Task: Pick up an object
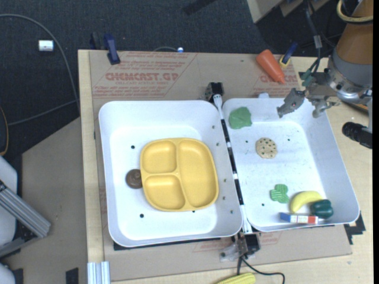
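1. Dark carpet is seen around a cardboard-topped counter [177, 70], on which two shallow white bins are set side by side.
2. At left of centre, the left bin [112, 158] is occupied by a yellow divided plate [177, 174]; a small brown round object [134, 178] is touching the plate's left edge.
3. In the right bin [331, 158], a green lump [240, 118] is found at upper left, a cookie [266, 147] near the middle, and a small green piece [279, 192], a banana [303, 200], a dark green object [322, 207] and a marker [302, 219] are clustered at lower right.
4. The end effector [307, 101] is placed over the bin's upper right rim; its fingers appear spread, and nothing is seen between them.
5. No object is judged to have been picked; choosing, descending, closing and lifting are all left.
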Robot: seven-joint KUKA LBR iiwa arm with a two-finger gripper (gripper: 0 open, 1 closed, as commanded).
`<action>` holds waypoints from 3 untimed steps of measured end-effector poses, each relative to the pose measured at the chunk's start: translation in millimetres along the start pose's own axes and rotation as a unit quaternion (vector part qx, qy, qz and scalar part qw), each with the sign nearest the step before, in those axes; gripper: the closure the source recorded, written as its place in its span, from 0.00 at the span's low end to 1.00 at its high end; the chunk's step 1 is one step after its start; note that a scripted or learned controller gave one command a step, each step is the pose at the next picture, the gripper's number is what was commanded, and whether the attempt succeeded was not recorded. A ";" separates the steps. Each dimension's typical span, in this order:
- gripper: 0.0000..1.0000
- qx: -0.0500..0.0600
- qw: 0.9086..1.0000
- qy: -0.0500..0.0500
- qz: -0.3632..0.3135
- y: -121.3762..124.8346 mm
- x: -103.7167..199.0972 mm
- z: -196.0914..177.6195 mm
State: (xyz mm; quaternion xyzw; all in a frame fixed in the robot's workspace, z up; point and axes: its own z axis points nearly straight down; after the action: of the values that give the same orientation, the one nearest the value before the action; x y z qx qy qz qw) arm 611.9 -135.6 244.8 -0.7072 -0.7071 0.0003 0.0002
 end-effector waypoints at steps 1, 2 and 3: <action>0.00 0.001 1.000 0.000 0.000 6.7 -5.2 61.5; 0.00 0.000 1.000 0.000 0.000 9.5 4.0 133.5; 0.00 0.001 1.000 0.000 0.000 -8.4 20.0 160.5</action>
State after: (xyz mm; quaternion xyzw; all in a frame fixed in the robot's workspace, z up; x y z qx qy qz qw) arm 603.4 -115.5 84.3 -0.7070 -0.7072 0.0004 0.0010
